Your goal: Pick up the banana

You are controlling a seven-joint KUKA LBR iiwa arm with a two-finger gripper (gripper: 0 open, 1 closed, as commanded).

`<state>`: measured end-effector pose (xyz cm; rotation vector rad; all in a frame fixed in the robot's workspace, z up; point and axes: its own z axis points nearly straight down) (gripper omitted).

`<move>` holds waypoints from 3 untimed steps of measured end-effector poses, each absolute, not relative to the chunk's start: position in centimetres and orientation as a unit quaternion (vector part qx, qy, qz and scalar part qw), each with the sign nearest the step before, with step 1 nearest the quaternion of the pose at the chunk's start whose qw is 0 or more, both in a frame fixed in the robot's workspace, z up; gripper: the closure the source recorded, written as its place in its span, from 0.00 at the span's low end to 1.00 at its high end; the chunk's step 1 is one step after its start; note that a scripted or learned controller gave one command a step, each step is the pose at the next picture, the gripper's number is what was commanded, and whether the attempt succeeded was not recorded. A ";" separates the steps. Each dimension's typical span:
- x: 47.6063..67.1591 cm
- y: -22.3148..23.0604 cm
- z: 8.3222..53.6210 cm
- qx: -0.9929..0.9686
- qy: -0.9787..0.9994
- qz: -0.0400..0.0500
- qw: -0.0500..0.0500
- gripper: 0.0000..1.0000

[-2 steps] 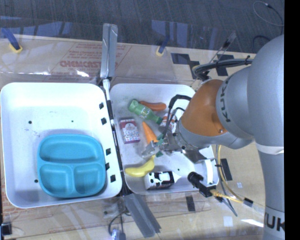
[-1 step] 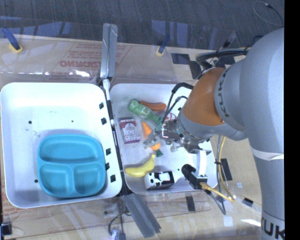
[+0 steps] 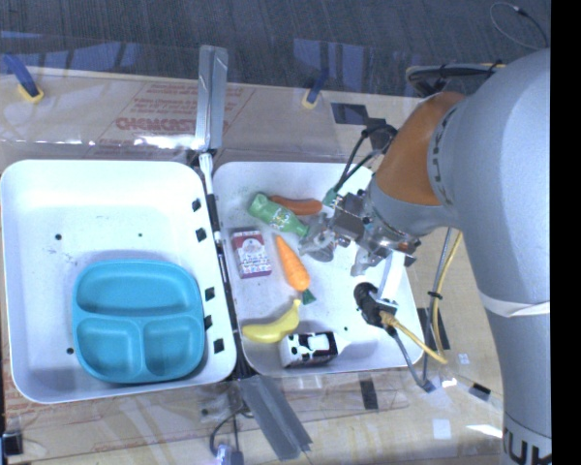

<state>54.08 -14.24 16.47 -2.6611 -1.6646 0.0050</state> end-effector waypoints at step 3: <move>52.3 -3.6 19.1 -0.877 -0.481 0.002 0.002 1.00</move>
